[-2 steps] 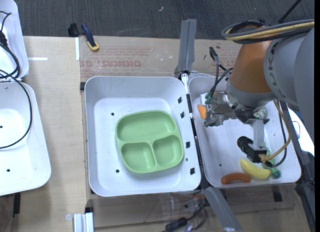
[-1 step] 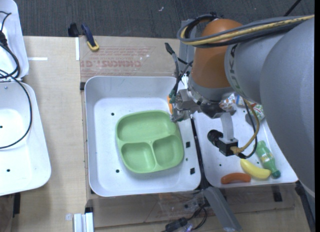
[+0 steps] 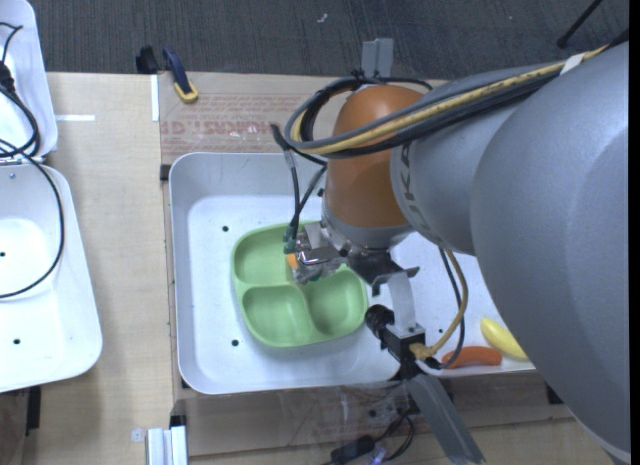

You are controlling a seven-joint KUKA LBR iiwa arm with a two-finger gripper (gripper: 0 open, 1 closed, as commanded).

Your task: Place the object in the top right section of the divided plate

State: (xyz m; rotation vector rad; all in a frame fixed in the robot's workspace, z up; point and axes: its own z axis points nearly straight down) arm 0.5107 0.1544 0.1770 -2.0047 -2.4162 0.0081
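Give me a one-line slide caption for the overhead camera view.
Robot gripper poised over a green divided plate in a white bin.

We see a yellow item and an orange item lying side by side near the lower right corner of the right white bin. The left white bin sits beside it, with black cables looping over it. A blue-and-yellow clamp rests on the wooden surface, above the right bin.
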